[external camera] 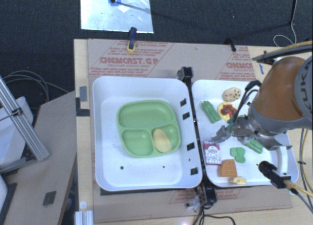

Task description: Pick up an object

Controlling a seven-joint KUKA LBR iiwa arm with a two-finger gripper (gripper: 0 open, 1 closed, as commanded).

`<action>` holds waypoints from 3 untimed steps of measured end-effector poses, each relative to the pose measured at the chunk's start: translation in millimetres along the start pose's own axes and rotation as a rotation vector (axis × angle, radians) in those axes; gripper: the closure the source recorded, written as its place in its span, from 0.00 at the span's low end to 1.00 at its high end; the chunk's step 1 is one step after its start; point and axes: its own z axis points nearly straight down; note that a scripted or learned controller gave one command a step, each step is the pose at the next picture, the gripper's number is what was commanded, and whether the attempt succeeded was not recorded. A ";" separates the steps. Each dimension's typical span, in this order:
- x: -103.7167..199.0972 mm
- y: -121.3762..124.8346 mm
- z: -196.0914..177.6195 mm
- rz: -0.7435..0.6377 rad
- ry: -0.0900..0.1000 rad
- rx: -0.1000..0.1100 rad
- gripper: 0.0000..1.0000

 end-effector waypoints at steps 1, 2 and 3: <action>71.7 0.3 4.0 -0.015 0.006 0.000 0.00; -14.2 0.2 3.8 0.001 0.000 -0.001 0.00; -24.2 -0.1 35.4 -0.004 0.003 0.003 0.00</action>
